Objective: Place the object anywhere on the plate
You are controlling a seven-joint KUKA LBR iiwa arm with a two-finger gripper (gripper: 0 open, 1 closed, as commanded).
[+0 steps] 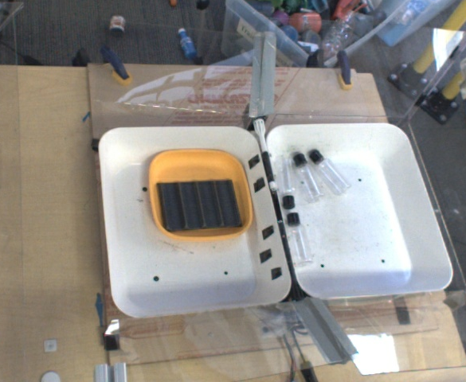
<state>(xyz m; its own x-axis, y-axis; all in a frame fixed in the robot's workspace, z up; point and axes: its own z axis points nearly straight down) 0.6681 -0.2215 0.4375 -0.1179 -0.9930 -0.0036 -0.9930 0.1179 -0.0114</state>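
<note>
Nearest of all, a grey metal bracket (328,339) jutted out from under the gap between the two bins, resting on the wooden tabletop (33,213). Just beyond it the left bin (125,237) and the right bin (392,237) sat side by side, their inner walls touching along a seam marked by a row of small black tabs (266,232).

A yellow-orange plate (162,169) lay in the left bin, a little towards the far side. A black ridged slab (199,205) lay flat on the plate, its grooves running near to far, wholly within the rim and towards the plate's near edge.

Several clear tubes with black caps (312,173) lay loose in the right bin, gathered close to its left wall, well apart from the plate.

Beyond the bins a sheet of clear plastic (193,90) covered a brown board, pinned by a clamp (117,66) on the left and another clamp (344,72) on the right. Farther still, on the floor, stood a clear tub (240,14) of colourful toys.
</note>
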